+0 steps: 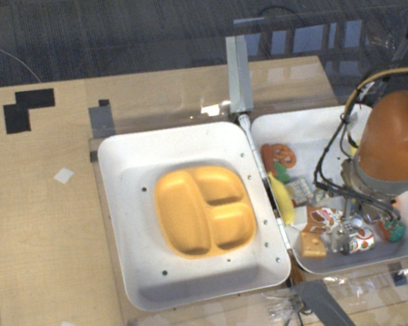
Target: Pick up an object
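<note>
- Clutter (336, 229) fills the lower part of the right bin (313, 127), at the frame's lower right: a banana (281, 200) along the left wall, a cheese wedge (313, 243), crumpled red-and-white packets (354, 238), an orange-red piece (278, 156) above.
- The gripper (363, 219) sits low among the packets, under the orange wrist; how far it is parted, and whether it has anything, cannot be told.
- Judgement: pick a single piece, close squarely, lift straight up, clear of neighbours and bin wall.
- The left bin (131, 208) holds a yellow divided tray (204, 210).

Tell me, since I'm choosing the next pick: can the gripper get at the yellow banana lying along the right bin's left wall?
Probably yes. The yellow banana lies uncovered from above, though the bin wall crowds one side.
</note>
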Available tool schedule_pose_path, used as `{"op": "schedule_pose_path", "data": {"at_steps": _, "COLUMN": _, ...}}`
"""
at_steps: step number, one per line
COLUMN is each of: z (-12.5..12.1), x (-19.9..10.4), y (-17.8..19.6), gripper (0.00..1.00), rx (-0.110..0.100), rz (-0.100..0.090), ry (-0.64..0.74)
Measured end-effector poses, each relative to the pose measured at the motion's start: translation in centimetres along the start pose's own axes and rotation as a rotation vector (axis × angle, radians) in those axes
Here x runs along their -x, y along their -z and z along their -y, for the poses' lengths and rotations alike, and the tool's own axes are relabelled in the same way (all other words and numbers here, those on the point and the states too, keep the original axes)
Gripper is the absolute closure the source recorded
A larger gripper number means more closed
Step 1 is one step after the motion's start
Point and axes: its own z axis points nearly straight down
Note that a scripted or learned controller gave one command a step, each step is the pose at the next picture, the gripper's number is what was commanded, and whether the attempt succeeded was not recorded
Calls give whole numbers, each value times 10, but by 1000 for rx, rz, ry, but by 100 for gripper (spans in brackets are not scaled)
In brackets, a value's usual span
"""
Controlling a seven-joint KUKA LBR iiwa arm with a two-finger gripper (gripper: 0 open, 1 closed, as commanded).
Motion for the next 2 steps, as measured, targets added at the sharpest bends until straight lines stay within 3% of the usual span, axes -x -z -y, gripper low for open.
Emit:
{"op": "schedule_pose_path", "data": {"at_steps": 1, "z": 18, "x": 68, "y": -7, "gripper": 0, "rx": 0, "rz": 3, "ry": -379}}
{"op": "schedule_pose_path", "data": {"at_steps": 2, "z": 9, "x": 114, "y": -12, "gripper": 0, "rx": -2, "rz": -5, "ry": -967}}
